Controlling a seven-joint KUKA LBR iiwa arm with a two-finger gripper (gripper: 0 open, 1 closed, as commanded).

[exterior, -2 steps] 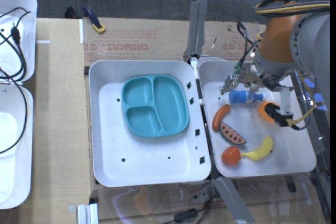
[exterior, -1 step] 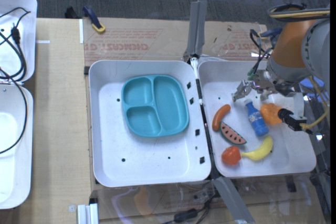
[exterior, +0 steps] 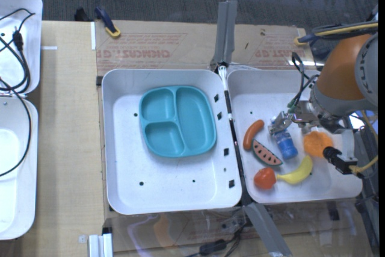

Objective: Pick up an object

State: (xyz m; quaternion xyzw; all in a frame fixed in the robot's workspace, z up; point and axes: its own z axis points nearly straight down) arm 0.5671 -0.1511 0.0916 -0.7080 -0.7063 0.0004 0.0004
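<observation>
My gripper (exterior: 280,127) is low in the right bin (exterior: 264,90), at the top end of a blue bottle (exterior: 286,145) that lies tilted on the bin floor. Left of it rests a sausage (exterior: 253,133), and below that a watermelon slice (exterior: 266,153). A tomato (exterior: 264,178) and a banana (exterior: 298,171) sit near the bin's front wall. An orange (exterior: 317,142) lies at the right, partly under the arm. Whether the fingers grip the bottle is not visible.
The left bin (exterior: 120,147) holds a teal divided plate (exterior: 178,120). A grey divider post (exterior: 225,33) stands behind the seam between the bins. A black cable fitting (exterior: 337,161) hangs by the orange. White trays with cables sit at the far left.
</observation>
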